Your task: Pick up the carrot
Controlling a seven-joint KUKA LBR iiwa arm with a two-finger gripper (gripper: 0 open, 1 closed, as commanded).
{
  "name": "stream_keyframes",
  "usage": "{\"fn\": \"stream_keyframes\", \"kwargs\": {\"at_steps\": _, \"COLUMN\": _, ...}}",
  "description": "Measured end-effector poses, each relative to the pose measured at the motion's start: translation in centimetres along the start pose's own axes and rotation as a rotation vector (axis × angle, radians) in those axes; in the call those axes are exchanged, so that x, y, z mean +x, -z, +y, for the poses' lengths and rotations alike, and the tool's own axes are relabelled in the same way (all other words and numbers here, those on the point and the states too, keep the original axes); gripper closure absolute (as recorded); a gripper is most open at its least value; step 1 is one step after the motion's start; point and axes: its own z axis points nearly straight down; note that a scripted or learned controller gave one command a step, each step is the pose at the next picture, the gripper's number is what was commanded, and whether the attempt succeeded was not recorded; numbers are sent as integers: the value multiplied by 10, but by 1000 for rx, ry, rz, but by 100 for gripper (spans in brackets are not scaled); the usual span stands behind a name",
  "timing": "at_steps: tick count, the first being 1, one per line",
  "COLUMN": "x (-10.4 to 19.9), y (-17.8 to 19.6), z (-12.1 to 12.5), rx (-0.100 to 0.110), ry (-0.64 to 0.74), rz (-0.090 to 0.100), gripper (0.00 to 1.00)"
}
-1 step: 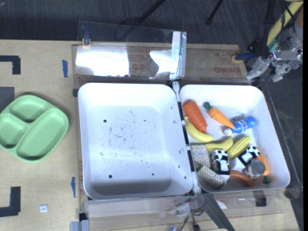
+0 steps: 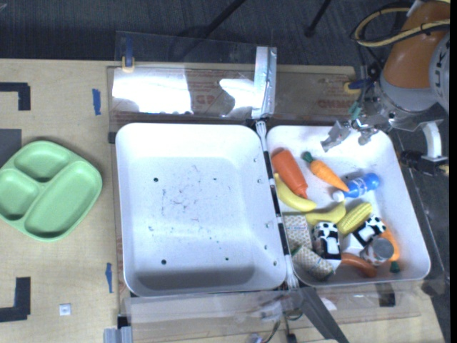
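Note:
A small orange carrot (image 2: 328, 172) with a green top lies in the right bin (image 2: 413, 224), pointing toward the bin's back left. My gripper (image 2: 348, 136) hangs over the back of this bin, a little above and to the right of the carrot's green end. Its two grey fingers (image 2: 332, 140) are spread open with nothing between them. A larger orange vegetable (image 2: 289, 171) lies just left of the carrot, against the bin's left wall.
Packed around the carrot are a yellow banana (image 2: 303, 200), a blue bottle (image 2: 361, 184), a corn cob (image 2: 355, 216) and black-and-white toys (image 2: 328, 237). The left bin (image 2: 193, 206) sits beside it. A green divided plate (image 2: 48, 189) rests at the far left.

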Motion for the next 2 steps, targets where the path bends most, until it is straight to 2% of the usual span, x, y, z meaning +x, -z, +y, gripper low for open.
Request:
{"fn": "stream_keyframes", "kwargs": {"at_steps": 1, "x": 35, "y": -90, "z": -20, "rx": -3, "ry": -24, "rz": -2, "gripper": 0}}
{"fn": "stream_keyframes", "kwargs": {"at_steps": 2, "x": 33, "y": -78, "z": -19, "rx": -9, "ry": -27, "rz": -3, "gripper": 100}}
